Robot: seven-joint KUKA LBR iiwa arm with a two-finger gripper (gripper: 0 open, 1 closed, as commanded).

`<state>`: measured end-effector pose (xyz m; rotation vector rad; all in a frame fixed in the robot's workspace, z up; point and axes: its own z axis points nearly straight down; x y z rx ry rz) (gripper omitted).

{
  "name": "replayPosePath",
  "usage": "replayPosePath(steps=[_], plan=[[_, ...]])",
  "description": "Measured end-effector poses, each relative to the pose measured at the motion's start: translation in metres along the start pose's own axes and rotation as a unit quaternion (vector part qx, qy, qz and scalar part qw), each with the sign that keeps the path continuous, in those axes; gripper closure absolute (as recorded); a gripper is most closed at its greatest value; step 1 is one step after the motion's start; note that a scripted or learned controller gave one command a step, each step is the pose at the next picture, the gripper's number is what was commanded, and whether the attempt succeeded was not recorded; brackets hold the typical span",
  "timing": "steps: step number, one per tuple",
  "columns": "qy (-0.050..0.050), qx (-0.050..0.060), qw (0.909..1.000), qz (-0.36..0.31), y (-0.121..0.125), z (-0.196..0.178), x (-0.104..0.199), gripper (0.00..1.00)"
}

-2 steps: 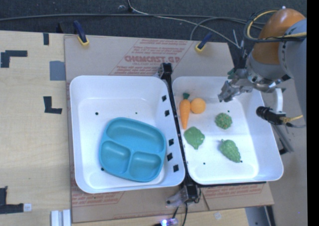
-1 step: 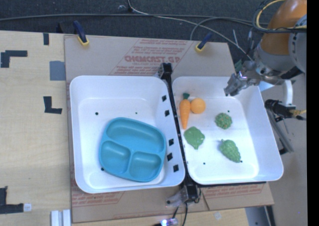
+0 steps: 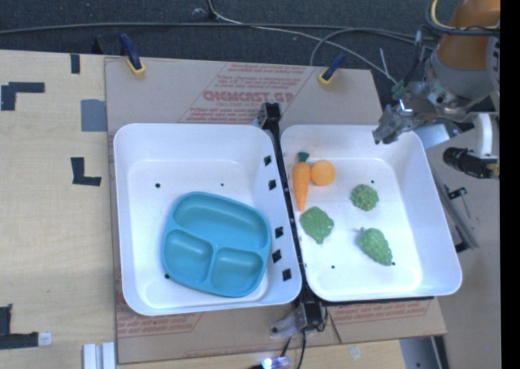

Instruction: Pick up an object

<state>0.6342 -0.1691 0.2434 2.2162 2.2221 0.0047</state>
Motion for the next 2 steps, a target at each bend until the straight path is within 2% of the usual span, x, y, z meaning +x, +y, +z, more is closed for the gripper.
replayPosePath(steps=[1, 2], plan=[[0.001, 0.003, 1.0000, -0.001, -0.022, 0.002, 0.060, 1.00], [0.001, 0.004, 1.0000, -0.001, -0.046, 0.000, 0.104, 1.00]])
